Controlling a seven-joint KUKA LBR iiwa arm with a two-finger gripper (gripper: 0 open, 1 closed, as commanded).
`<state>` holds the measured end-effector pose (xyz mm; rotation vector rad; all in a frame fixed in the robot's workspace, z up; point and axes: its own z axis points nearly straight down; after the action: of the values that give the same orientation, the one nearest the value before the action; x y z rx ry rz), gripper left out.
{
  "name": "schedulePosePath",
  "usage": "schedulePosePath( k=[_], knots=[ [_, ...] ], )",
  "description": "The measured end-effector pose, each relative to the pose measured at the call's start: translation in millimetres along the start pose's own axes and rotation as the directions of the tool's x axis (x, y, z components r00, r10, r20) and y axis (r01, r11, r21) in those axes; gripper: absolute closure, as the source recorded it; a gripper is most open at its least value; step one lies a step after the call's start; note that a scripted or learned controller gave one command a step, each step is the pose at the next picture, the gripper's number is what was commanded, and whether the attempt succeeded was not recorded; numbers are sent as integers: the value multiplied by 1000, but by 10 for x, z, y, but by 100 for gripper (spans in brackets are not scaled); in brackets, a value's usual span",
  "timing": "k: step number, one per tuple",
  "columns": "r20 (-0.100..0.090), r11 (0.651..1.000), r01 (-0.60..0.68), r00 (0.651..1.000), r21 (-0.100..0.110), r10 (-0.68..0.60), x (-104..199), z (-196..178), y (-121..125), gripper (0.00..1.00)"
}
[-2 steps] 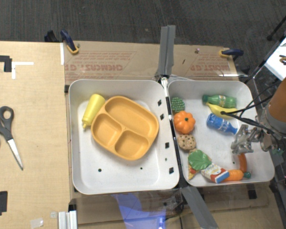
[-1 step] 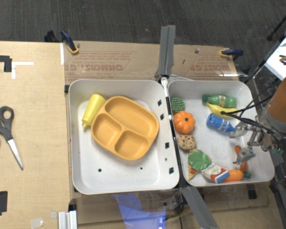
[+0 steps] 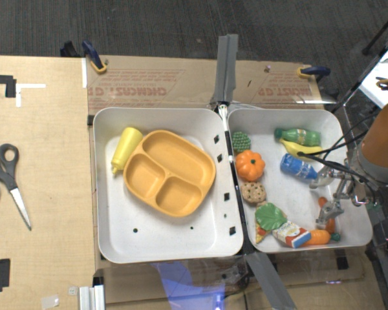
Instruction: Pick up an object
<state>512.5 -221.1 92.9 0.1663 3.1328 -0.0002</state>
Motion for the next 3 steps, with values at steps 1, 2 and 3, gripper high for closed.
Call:
schedulePosePath(
  k=[1,2,3],
  knots=[
    [5,1000,3,1000,1,-3,-17,-99,6,100],
    [4,1000,3,1000,1,-3,-17,-99,7,0],
    [2,1000,-19,1000,0,19,-68,-4,6,0]
  ],
)
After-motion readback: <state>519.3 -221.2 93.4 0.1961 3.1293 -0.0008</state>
